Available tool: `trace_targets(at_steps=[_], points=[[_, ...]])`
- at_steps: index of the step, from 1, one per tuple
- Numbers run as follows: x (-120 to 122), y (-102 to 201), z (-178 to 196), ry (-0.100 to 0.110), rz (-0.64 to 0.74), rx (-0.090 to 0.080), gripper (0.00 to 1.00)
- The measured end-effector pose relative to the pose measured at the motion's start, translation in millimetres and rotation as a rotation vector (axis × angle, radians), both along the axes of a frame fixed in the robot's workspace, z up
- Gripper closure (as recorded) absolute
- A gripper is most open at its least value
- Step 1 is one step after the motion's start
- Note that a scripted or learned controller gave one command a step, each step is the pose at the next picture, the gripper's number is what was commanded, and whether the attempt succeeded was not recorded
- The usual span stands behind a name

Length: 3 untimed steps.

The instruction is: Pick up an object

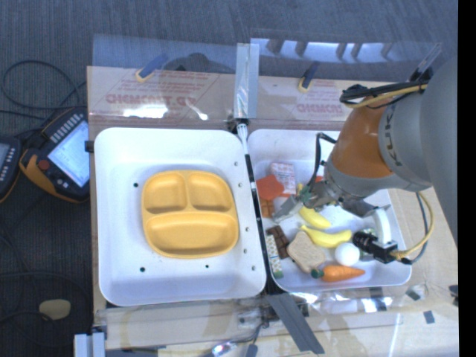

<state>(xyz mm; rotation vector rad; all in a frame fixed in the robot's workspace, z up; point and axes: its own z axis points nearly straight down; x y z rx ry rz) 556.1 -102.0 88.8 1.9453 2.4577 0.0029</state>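
Two shallow white bins sit side by side; the yellow divided plate (190,213) in the left bin (111,274) serves as landmark. All loose items lie right of the plate, in the right bin (398,274), which suggests this bin is the source for picking. Nearest the plate are a dark bar (277,238) and a red packet (269,187); farther right lie two bananas (321,227), a bread slice (306,253), a white egg (346,254) and a carrot (343,273). The arm's gripper (312,197) hangs low over the pile, right of the plate and just above the upper banana, probably lined up for a grasp there. Whether its fingers are spread or closed cannot be told, and nothing is visibly held.
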Motion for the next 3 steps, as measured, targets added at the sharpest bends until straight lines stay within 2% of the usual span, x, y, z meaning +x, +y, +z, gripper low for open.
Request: trace_targets(at_steps=[1,2,3], points=[[30.4,-28.8,-0.3,-0.002,-0.107,0.004,0.0],[31.2,-27.7,9.6,-0.004,-0.106,0.005,1.0],[41.2,35.7,94.4,0.008,-0.22,0.002,1.0]])
